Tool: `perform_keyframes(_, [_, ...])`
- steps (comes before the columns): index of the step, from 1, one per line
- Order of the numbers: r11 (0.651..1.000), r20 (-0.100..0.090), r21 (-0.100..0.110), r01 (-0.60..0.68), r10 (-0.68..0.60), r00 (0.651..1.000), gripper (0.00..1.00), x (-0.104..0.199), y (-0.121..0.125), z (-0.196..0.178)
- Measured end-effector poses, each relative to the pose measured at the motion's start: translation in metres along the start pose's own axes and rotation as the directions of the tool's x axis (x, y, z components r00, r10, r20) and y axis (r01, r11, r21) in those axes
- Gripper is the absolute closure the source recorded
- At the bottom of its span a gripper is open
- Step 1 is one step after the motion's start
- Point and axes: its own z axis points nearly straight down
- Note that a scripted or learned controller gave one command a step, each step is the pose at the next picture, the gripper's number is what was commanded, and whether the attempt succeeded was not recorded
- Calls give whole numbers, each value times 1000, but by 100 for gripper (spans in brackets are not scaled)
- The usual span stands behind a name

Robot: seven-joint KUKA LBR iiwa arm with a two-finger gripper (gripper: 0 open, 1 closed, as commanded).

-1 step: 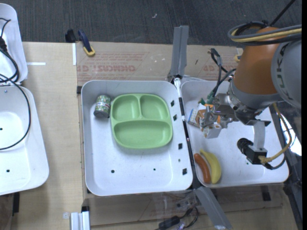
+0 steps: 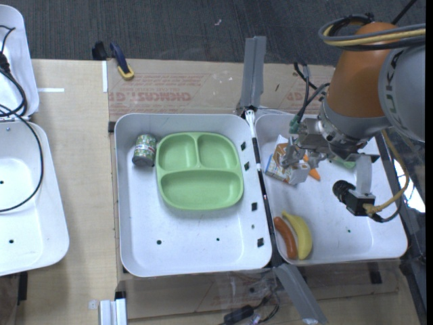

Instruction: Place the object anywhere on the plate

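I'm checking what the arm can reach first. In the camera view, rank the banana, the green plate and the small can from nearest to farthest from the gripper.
Measured from the gripper:
1. Banana, right bin, near its front edge.
2. Green plate, left bin, middle.
3. Small can, left bin, just beyond the plate's left rim.

You have two white bins [image 2: 135, 249], one green plate [image 2: 199, 170], one small can [image 2: 143, 150], one banana [image 2: 300, 232], one sausage [image 2: 284, 237], one carrot [image 2: 313, 174], one packet [image 2: 281, 166].

Even, bright overhead light; soft, short shadows under the plate [image 2: 199, 170] and the bin [image 2: 128, 208] rims; mild glare on white plastic; focus slightly soft throughout
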Motion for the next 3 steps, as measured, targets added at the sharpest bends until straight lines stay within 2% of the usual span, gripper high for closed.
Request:
perform_keyframes(1, [996,0,1,91,-91,996,100,64,7,48])
perform_keyframes(2, [996,2,6,91,-91,996,100,62,7,41])
perform_keyframes(3, [993,1,2,114,-114,993,100,108,84,48])
